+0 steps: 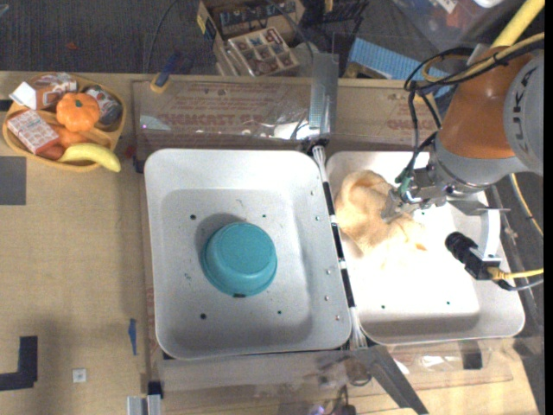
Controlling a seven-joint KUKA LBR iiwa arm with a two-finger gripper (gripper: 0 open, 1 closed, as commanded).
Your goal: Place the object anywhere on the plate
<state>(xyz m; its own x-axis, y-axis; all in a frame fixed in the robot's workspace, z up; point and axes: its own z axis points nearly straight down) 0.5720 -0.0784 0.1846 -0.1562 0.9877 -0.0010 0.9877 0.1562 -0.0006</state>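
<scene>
Over the right-hand shallow white bin (449,318), the grey arm with the orange band (484,119) has its two-finger gripper (404,204) down at the right edge of a pale tan, soft-looking crumpled object (363,210) that lies in that bin's upper-left area, close to the divider between the bins. Gripper tip touches or overlaps the object, but blur there hides the tips: cannot tell if it's open, closed, or has anything pinched. No visible proof of a grasp. Target looks like the round teal plate (240,258), sitting apparently upside down near the middle of the left-hand white bin (173,188), with nothing on it. Object and plate are well apart, in separate bins. Progress estimate: early, at the pick stage at best. Left to do, as I read it: secure the object, lift clear of the bin wall, carry across the divider, release over the plate. Risk guess: soft floppy item may slip or snag on the lift, and a domed plate surface could let it slide off.
</scene>
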